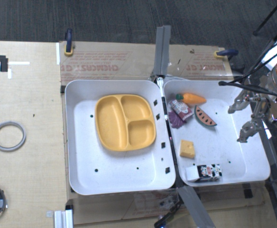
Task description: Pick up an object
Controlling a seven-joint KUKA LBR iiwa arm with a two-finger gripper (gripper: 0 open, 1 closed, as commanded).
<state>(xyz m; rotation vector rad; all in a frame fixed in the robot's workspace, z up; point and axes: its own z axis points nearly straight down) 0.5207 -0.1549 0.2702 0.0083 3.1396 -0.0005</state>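
The jaws (245, 120) hang over the right edge of the right bin (238, 167), and they look spread apart with nothing between them; one finger sits higher in the camera view and the other lower, with open white floor showing in the gap. No object is held.

All the possible targets lie well to the left of the jaws, on the far side of the same bin. The watermelon slice (206, 117) is the closest one. Further left are the carrot (192, 98) and the purple snack bag (178, 113), which touch or nearly touch each other next to the divider. The cheese wedge (187, 149) lies alone, to the left and a little below the jaws, and the small black-and-white carton (204, 172) rests against the bin's front wall.

In my judgement, the main risk is that the jaws go down where they are now and close on bare floor, because nothing lies under them. A second risk is the crowded group: if the jaws go for the carrot, a finger may land on the bag and push both things away. The watermelon slice is flat and thin, so the fingers could slide over it. The carton is so near to the wall that one finger may strike the rim. The cheese wedge, which stands free, seems the safest choice. The yellow divided plate (125, 122) in the left bin (81, 141) is wide and is probably hard to grip.
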